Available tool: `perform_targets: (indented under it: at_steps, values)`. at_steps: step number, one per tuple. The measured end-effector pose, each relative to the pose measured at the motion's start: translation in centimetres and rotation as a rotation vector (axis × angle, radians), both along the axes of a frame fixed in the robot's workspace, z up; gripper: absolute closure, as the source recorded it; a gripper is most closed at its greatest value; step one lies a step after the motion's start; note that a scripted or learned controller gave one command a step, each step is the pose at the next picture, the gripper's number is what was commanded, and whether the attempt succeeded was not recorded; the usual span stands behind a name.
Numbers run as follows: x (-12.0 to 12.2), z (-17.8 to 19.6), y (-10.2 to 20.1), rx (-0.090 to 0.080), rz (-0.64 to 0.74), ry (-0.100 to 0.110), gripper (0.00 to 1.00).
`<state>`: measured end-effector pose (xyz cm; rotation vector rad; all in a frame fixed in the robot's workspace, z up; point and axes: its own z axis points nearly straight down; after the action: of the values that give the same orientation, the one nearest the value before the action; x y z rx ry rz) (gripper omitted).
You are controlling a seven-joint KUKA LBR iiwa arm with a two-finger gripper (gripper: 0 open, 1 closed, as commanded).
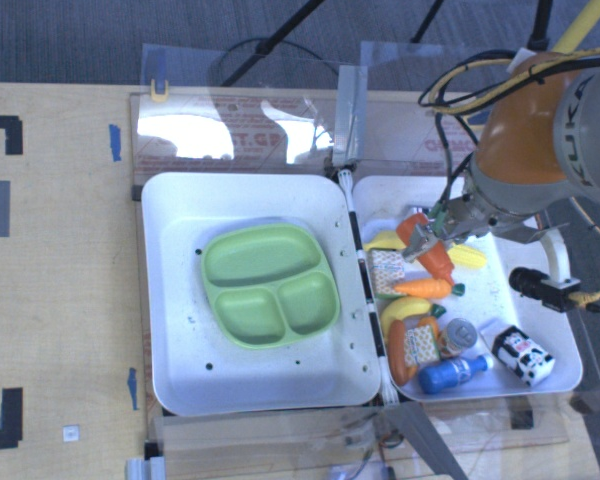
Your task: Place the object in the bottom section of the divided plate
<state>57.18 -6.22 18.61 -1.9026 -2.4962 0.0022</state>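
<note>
- Bench layout: two shallow white bins sit side by side. The left bin (170, 268) holds the divided plate; the right bin (565, 368) holds a pile of small objects.
- Divided plate (270, 283): green, rounded, lying flat near the middle of the left bin. It has one long section on the far side and two smaller sections on the near side. All three sections show only bare green surface.
- Arm (535, 138): grey with an orange band, reaching in from the right, positioned over the far part of the right bin.
- Gripper (430, 236): low over the far-left part of the object pile, just beside an orange-red piece (435, 260). Whether the claw is apart, together or clamped on anything cannot be told at this angle.
- Objects in the right bin, from far to near: a yellow piece (467, 257), a carrot (422, 289) lying crosswise, a banana (405, 309), a patterned cracker-like tile (386, 269), a grey round item (460, 335), a blue bottle (450, 373) on its side, and a black-and-white toy (524, 356) at the near right.
- Task object: not identifiable as a single item; all candidates lie in the right bin, well apart from the plate.
</note>
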Motion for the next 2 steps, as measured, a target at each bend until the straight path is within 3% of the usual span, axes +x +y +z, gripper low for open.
perform_targets:
  at_steps: [1, 2]
  values:
    - [-5.6, -0.3, 5.8, 0.0, 0.082, 0.001, 1.0]
    - [-2.8, -0.3, 12.1, -0.001, 0.245, -0.004, 1.0]
